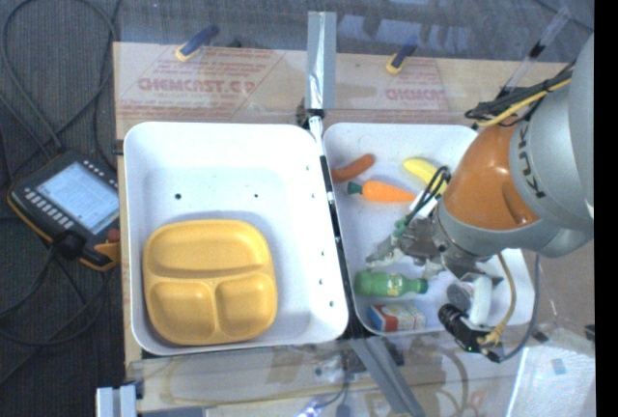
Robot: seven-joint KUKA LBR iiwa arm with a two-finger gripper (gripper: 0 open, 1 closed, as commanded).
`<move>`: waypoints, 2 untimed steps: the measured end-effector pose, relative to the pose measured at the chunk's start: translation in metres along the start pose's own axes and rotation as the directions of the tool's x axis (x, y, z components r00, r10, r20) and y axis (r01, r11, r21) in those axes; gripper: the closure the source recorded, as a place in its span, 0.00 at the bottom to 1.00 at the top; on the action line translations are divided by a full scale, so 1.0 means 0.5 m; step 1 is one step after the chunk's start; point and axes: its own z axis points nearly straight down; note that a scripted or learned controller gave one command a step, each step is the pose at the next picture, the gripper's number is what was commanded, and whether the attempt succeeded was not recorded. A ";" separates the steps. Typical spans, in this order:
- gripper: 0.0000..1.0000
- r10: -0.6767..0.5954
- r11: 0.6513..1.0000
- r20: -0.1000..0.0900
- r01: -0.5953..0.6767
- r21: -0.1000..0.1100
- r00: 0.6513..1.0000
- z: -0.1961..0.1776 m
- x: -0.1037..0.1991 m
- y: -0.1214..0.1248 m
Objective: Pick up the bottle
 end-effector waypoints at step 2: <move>0.00 0.300 0.954 -0.010 -0.300 -0.014 0.954 0.033 -0.010 0.013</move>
